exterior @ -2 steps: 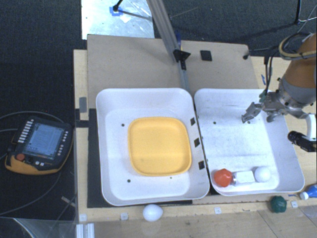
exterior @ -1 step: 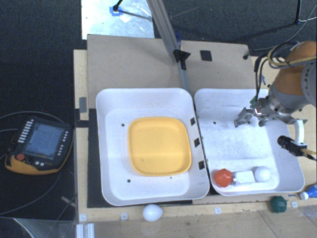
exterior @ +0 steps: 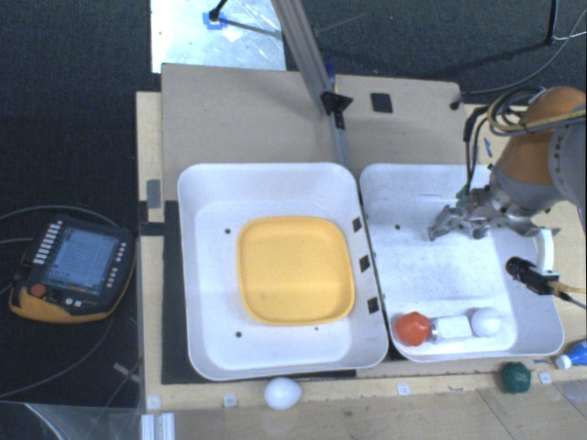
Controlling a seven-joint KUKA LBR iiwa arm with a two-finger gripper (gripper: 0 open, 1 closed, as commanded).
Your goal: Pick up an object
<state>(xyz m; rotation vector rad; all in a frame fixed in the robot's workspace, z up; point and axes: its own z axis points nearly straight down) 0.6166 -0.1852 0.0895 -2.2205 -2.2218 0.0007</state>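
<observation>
In the right bin [exterior: 431,273], along its near wall, lie a red ball [exterior: 413,328], a small white block [exterior: 452,327] and a white ball [exterior: 486,321]. My gripper [exterior: 457,231] hangs over the far right part of this bin, well above those three things. Its fingers are spread open and nothing sits between them. A square yellow plate [exterior: 296,270] fills the middle of the left bin [exterior: 206,246].
On the bench in front of the bins rest a white egg shape [exterior: 282,393], a dark green ball [exterior: 515,377] and a blue item [exterior: 573,356] at the right edge. A teach pendant [exterior: 69,269] lies on the floor at left. A slanted metal pole [exterior: 307,49] rises behind the bins.
</observation>
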